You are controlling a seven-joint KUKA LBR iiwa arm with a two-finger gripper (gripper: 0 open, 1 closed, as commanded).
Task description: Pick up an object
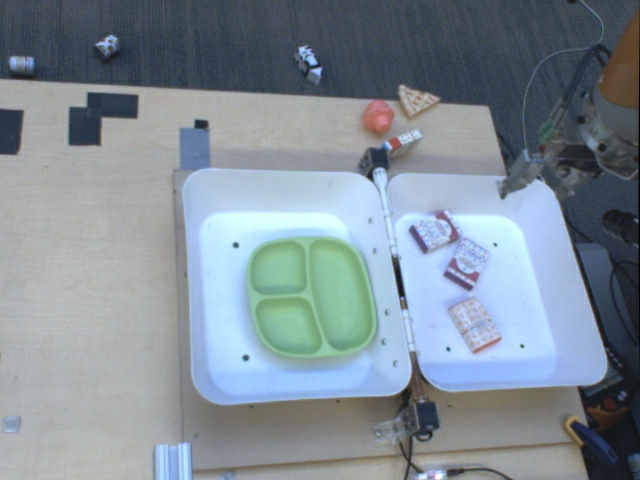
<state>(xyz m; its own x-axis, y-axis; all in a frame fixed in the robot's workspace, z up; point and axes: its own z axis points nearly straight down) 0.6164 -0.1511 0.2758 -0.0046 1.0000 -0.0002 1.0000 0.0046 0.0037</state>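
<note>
Three small red-and-white packets lie in the right bin (560,298): one (434,232) at the far left, one (467,263) in the middle, one (474,325) nearer the front. My gripper (517,176) hangs over the bin's far right corner, off to the right of the packets and apart from them. The arm (610,118) comes in from the upper right. Nothing shows in the gripper.
A green three-part plate (311,297) sits in the left bin (215,268). Behind the bins on the bench are a red ball (378,117), a toy pizza slice (418,99) and a small red-and-white stick (405,141). Cables hang near the arm.
</note>
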